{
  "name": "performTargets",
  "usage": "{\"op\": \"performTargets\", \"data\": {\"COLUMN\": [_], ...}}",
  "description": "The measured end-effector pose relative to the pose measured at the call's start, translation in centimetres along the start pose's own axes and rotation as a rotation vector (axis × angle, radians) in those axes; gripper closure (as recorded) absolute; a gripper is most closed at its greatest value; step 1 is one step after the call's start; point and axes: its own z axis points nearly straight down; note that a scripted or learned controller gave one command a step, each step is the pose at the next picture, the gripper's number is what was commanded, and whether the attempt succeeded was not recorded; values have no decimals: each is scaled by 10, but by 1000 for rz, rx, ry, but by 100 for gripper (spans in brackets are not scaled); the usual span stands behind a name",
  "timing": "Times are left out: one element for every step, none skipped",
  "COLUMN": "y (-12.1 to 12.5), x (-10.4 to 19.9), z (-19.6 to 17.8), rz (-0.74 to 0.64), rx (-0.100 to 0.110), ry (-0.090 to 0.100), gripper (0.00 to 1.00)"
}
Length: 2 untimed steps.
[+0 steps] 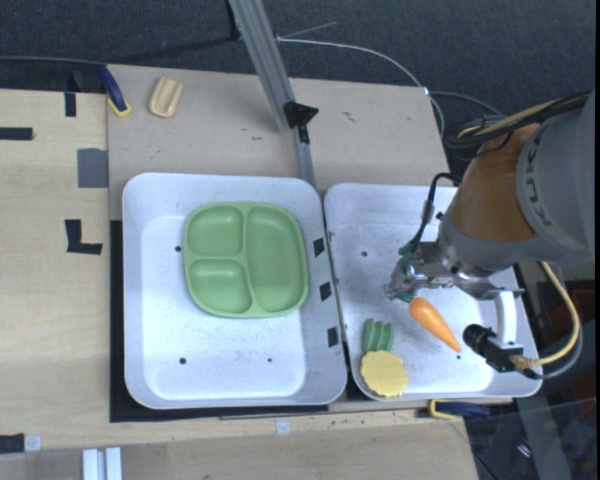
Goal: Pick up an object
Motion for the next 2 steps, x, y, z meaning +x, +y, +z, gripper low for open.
{"op": "performTargets", "data": {"y": [1, -3], "x": [0, 44], "z": [-53, -60], "rz": [0, -4], "rx": [-1, 4], "ry": [0, 3], "gripper": [100, 100]}}
